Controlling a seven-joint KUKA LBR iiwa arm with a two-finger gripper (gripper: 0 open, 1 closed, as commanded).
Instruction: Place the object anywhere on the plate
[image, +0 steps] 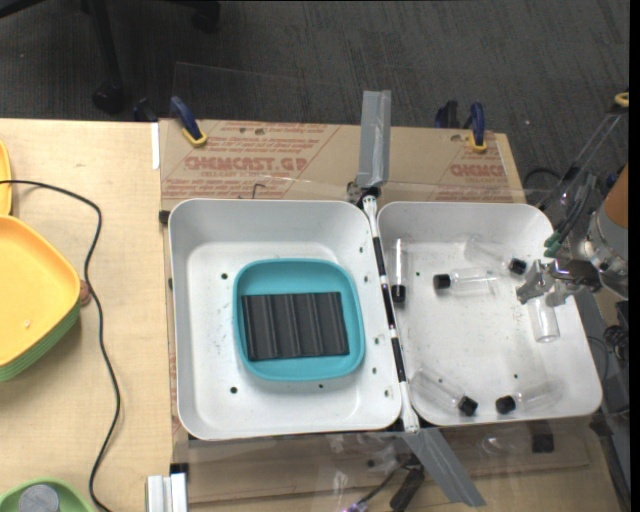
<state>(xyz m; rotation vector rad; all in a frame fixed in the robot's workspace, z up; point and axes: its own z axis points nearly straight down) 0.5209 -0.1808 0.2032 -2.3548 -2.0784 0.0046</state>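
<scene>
A teal plate (297, 322) with a dark ridged middle lies in the left bin (200, 300). My gripper (541, 287) hangs over the right side of the right bin (480, 340), far from the plate. A clear vial (545, 322) shows directly under the gripper's tip and meets it in the view. Whether the vial is held or lies on the bin floor cannot be made out.
Several more clear vials with black caps lie in the right bin: one (465, 283) near the middle, a thin one (397, 265) by the divider, two (445, 394) (528, 401) at the front. Yellow dishes (30, 300) and a black cable (100, 330) occupy the left table.
</scene>
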